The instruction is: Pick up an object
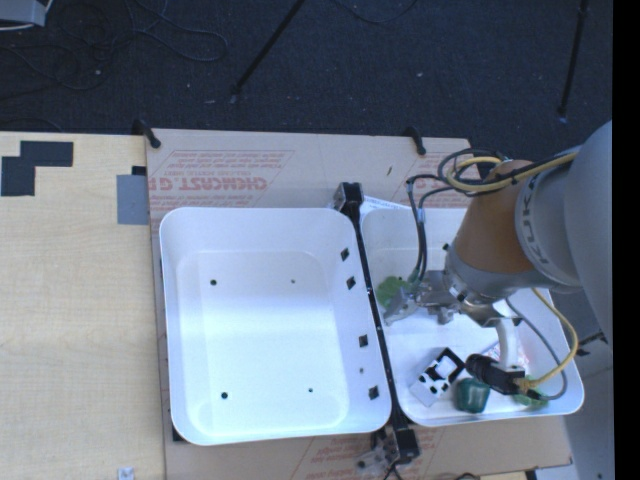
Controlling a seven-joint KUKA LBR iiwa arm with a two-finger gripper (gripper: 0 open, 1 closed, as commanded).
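Note:
My gripper (403,303) is low in the right bin (560,403), close to the bin's left wall. A small green object (389,289) lies right against the gripper's tip, and I cannot tell if it sits between the fingers. Nearer the front of the same bin rests a black-and-white patterned block (436,376). A teal cup-like object (472,396) lies just to the right of that block. The grey and orange arm covers the bin's right and back part.
The left bin (180,268) sits beside the right one, and black clips (362,340) run along their shared wall. Both bins rest on brown cardboard (250,173) on a pale wooden bench (70,318).

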